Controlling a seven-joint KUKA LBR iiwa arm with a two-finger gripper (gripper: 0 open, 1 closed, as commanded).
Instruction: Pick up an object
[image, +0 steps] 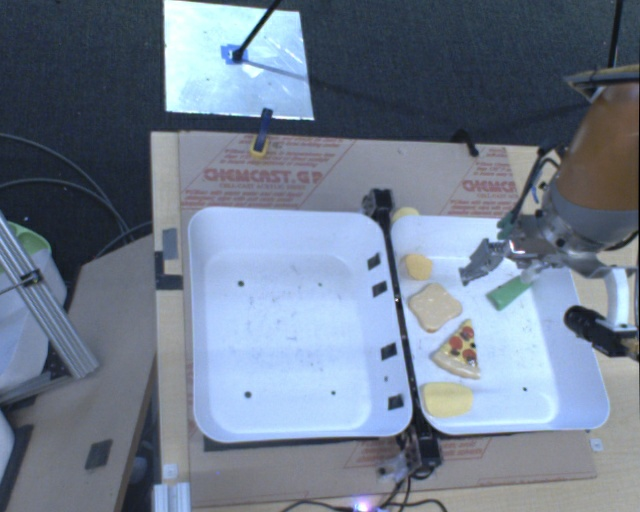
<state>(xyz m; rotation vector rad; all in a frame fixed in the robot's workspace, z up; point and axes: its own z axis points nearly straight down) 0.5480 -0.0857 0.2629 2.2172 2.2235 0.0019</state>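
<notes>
Over the right bin (575, 395), toward its 2 o'clock corner, the gripper (481, 262) hangs with its jaws seemingly apart and nothing between them, just beside a green block (508, 293) at its 4 o'clock. Candidate objects lie spaced down the bin's left side: a yellow piece (418, 266), a bread slice (434, 306), a pizza slice (458, 350) and a yellow lump (447, 399). Probably the spacing leaves room for the jaws.
</notes>
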